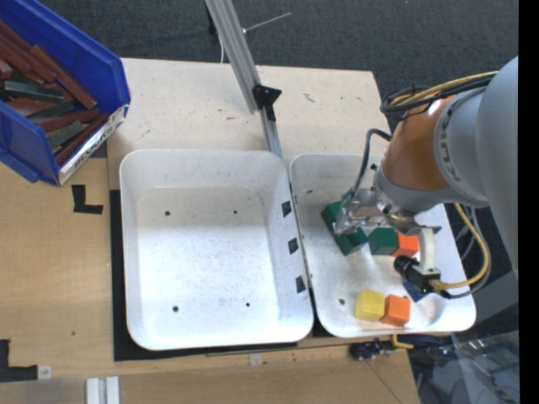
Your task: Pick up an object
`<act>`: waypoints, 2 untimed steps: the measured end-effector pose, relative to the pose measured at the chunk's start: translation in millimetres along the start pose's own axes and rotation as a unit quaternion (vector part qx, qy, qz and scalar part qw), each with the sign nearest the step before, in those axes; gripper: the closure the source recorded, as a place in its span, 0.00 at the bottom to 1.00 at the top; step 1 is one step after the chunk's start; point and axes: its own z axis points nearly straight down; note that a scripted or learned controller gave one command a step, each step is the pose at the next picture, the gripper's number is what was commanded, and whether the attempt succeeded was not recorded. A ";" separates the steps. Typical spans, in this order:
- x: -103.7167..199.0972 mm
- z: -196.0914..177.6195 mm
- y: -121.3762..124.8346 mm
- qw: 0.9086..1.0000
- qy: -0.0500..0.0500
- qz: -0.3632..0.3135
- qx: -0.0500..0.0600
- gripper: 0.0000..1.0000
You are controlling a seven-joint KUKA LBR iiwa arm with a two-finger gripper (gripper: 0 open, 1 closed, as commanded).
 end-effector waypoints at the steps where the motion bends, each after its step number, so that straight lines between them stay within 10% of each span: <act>1: -10.8 -52.6 -0.1 1.000 0.003 0.001 0.010 1.00; 2: -10.9 -93.7 1.8 1.000 0.003 0.000 0.010 1.00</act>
